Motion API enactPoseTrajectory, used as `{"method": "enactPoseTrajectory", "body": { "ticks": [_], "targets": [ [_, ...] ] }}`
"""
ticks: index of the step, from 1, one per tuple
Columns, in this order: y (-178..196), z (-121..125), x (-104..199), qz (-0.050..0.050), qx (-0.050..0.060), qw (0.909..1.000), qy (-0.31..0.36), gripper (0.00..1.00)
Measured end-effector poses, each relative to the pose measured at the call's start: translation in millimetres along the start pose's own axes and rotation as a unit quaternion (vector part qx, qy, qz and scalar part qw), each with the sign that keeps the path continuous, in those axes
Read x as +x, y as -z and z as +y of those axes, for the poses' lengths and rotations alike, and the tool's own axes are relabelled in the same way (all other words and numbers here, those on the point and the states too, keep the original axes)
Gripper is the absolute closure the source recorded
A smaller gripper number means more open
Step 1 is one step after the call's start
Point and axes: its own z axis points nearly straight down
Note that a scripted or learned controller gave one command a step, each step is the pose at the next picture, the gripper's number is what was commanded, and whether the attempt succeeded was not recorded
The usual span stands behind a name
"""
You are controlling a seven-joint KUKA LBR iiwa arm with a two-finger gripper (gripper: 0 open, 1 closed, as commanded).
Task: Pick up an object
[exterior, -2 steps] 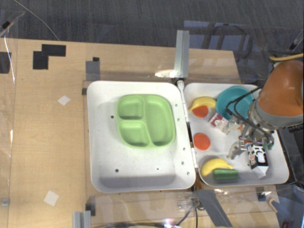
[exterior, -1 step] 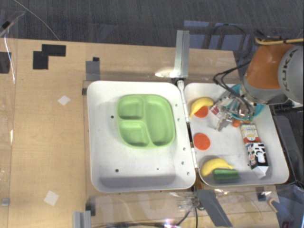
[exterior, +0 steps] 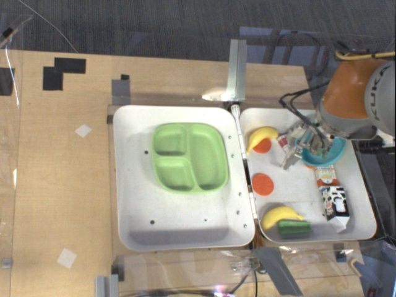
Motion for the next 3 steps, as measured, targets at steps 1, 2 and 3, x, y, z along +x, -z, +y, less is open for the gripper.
{"method": "enactPoseTrajectory", "body": {
  "ticks": [1, 2, 3],
  "targets": [
    [2.5, -8.3, 11.3, -0.006, -0.001, 0.9988, -0.049, 0.0],
    [3.9, 3.6, 39.9, -0.009, 0.001, 0.9933, -0.115, 0.0],
    [8.5, 30.9, 51.0, 0.003, 0.004, 0.9936, -0.113, 0.0]
  ]
}}
